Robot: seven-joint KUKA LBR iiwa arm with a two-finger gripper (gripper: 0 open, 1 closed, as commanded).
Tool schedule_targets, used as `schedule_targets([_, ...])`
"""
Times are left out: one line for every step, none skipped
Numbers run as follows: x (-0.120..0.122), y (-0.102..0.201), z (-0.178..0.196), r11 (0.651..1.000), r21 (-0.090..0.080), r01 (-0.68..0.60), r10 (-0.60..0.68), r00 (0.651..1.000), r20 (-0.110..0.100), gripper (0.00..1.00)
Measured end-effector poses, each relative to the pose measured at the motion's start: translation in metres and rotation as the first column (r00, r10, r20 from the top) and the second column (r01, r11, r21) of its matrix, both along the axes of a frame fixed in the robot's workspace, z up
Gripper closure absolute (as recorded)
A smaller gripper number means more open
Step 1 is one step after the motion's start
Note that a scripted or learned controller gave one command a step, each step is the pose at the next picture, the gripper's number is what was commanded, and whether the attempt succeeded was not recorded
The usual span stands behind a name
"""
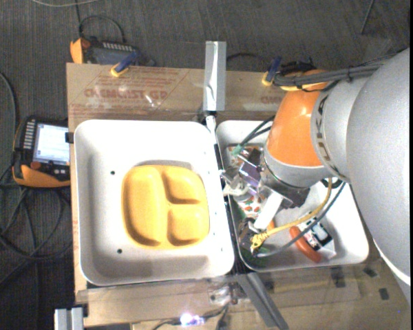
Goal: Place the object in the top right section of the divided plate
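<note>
You have: one yellow three-section divided plate (166,206), centre of left bin (89,157); one orange object (303,245), right bin's (358,249) bottom edge; gripper (249,188) near that bin's left edge, whether parted or closed unclear.

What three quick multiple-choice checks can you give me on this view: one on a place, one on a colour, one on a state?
1. Where does the divided plate lie?
A. In the right bin
B. In the left bin
C. On the floor

2. What colour is the divided plate?
A. Yellow
B. White
C. Blue

3. How is the plate's top right section now?
A. It holds an orange object
B. The arm covers it
C. Nothing lies in it yet

Key:
1 B: the plate sits in the middle of the left bin's white floor.
2 A: it is yellow all over against the white bin.
3 C: the section's yellow floor shows in full, with nothing on it.
</note>
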State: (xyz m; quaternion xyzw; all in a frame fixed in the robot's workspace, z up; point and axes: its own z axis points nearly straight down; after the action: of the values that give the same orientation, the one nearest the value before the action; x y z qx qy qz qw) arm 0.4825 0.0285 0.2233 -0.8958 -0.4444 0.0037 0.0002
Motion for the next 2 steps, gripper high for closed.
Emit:
schedule_targets([-0.001, 0.054, -0.007, 0.998, -0.001, -0.057, 0.057, 0.998, -0.003, 1.00])
schedule_targets([-0.002, 0.067, -0.042, 0.891, 0.006, -0.455, 0.455, 0.891, -0.003, 1.00])
